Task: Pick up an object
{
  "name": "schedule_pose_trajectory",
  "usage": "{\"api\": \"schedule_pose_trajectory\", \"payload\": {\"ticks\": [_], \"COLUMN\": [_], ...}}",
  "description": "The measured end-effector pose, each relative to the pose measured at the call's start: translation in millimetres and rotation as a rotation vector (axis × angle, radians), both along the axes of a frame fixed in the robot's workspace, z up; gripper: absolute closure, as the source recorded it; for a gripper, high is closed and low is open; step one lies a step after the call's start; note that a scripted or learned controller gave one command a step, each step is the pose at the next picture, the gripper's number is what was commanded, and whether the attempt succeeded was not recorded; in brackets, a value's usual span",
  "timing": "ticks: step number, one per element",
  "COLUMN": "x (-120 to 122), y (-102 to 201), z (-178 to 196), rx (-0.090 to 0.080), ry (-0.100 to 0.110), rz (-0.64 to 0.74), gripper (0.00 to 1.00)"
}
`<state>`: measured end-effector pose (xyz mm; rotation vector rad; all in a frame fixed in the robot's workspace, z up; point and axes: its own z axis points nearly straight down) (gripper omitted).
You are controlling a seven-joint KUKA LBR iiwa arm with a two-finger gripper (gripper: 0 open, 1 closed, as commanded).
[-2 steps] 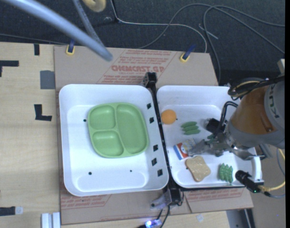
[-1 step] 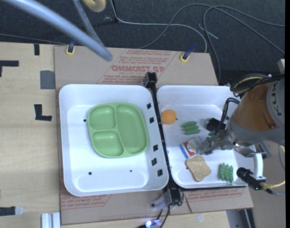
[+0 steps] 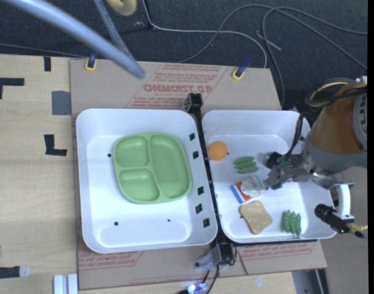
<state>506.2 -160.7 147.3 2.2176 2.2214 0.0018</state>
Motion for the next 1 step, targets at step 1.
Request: {"api": "schedule_pose_trajectory", "payload": {"ticks": [1], "x": [3.2], "y": [2.8], "z": [62.2], "rx": [0.0], "ry": [-0.001], "rz": [0.0], "gripper": [1.0]}}
